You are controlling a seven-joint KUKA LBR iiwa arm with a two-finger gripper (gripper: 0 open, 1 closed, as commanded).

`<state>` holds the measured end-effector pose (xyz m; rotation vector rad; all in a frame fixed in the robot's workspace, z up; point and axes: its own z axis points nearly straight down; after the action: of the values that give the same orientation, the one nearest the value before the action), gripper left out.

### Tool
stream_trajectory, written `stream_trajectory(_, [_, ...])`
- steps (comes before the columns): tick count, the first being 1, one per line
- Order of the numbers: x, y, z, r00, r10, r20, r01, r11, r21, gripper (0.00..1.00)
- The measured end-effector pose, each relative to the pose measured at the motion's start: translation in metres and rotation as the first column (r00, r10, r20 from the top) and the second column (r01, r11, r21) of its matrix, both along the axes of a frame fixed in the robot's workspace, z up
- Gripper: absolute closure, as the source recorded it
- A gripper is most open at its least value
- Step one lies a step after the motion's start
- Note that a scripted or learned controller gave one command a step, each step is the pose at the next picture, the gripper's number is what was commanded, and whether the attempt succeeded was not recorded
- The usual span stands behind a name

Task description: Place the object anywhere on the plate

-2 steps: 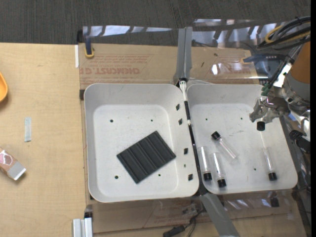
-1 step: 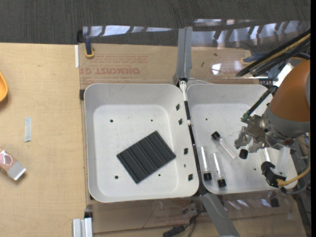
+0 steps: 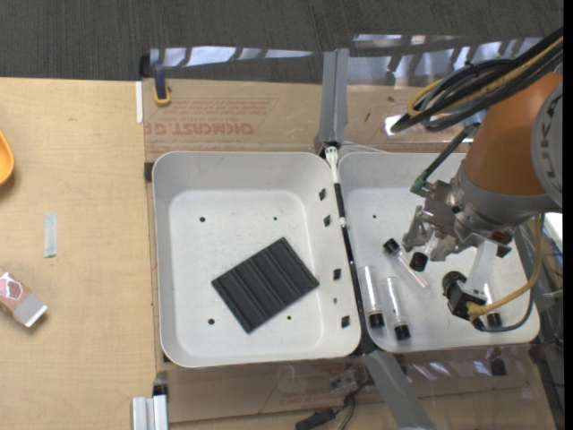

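A dark grey ribbed plate lies flat and turned at an angle in the left bin. Several clear tubes with black caps lie in the right bin: two side by side near its front left, and one slanted tube further back. My gripper hangs low over the right bin, just above and right of that slanted tube. A black cap sits directly below the gripper; whether it is gripped is hidden by the gripper body.
The arm's orange band and black cables cover the right bin's back right. A black and yellow cable loop hangs over its front right. Small items lie on the wooden bench at far left.
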<state>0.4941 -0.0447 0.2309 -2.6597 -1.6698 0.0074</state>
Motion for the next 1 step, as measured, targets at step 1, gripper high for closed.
stream_trajectory(1, [0.0395, 0.0747, -0.0411, 1.000, 0.020, 0.000, -0.020, 1.000, -0.001, 1.00])
